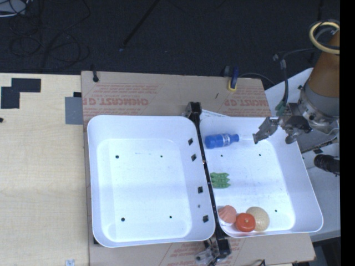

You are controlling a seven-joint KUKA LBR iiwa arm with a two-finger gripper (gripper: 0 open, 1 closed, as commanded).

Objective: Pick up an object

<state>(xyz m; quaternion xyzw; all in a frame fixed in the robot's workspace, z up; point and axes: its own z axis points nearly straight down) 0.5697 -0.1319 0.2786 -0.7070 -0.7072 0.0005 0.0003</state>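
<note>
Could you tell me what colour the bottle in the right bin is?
Blue, with a white cap; the bottle shows in the camera view.

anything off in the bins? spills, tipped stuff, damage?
Nothing spilled or damaged. The blue bottle lies on its side near the right bin's far edge. The green item and three round pieces sit loose along its left and near sides.

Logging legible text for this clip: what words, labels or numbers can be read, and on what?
"CHEMCAST GP", upside down, red print on the cardboard sheet behind the bins.
More red print at the cardboard's near edge: too blurred to read.
Blue bottle: no label readable.
</note>
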